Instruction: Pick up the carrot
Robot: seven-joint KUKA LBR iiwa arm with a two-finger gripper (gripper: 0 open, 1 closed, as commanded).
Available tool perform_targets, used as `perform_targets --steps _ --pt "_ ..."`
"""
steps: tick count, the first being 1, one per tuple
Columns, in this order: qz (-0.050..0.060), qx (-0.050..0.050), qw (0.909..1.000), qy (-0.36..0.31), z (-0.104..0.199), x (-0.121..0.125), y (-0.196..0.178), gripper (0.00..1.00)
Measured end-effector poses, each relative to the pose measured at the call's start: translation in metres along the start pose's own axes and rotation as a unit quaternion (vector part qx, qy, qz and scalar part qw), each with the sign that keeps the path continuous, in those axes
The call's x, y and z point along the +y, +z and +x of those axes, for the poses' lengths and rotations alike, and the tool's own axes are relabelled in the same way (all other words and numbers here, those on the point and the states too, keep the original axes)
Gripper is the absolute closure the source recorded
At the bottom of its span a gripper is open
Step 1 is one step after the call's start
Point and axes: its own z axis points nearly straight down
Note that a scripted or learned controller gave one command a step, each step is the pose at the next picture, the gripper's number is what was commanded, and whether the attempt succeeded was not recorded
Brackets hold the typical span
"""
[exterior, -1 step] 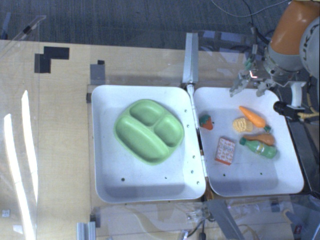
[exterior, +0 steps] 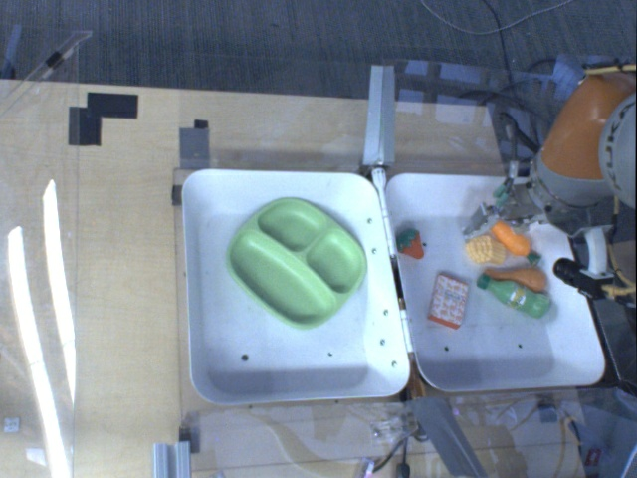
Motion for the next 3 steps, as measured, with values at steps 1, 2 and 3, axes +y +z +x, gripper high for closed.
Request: perform_targets --steps 1,2,3 --pt "0.006 0.003 0.9970 -0.077 -0.028 -0.009 0.023 0.00" --pt "0.003 0.002 0.9970 -0.078 -0.028 -0.007 0.011 1.00" --pt "0.008 0.004 0.9988 -0.048 0.106 0.023 -0.091 1.00"
